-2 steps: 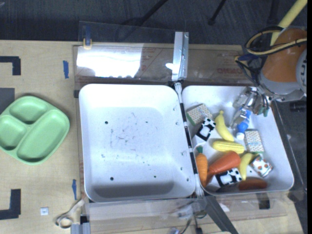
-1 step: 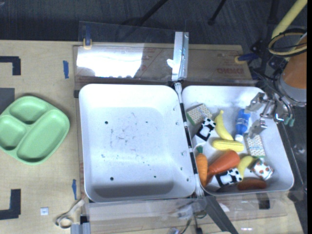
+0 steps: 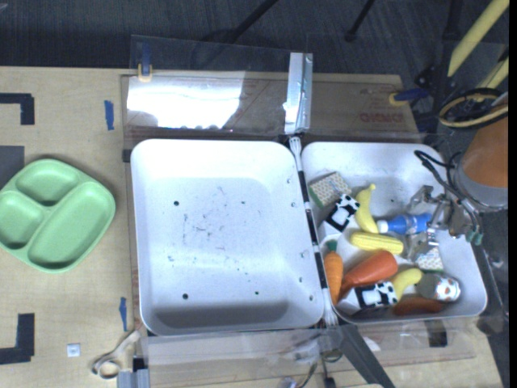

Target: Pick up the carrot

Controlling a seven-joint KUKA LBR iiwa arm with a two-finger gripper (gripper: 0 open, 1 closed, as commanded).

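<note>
One orange carrot [image 3: 332, 272], green-topped, lies along the right bin's [image 3: 477, 285] left wall.

Left bin [image 3: 218, 217]: white, shallow, bare floor with faint scuffs and a few dark dots.
Right bin [image 3: 388, 156]: crowded with toys, touching the left bin along the middle seam.
Carrot [image 3: 333, 272]: small, orange, green top — lies against the right bin's left wall, just beside a larger orange-red vegetable [image 3: 369, 267].
Banana [image 3: 365, 208]: yellow, near the bin's middle, next to a black-and-white piece [image 3: 343, 211].
Gripper [image 3: 426, 231]: low over the right bin's right half, over a blue item [image 3: 401, 225], well apart from the carrot.
Arm: enters from the right — orange band [image 3: 489, 156] at the frame edge.
Green divided plate [image 3: 52, 214]: on the bench, left of both bins.
</note>
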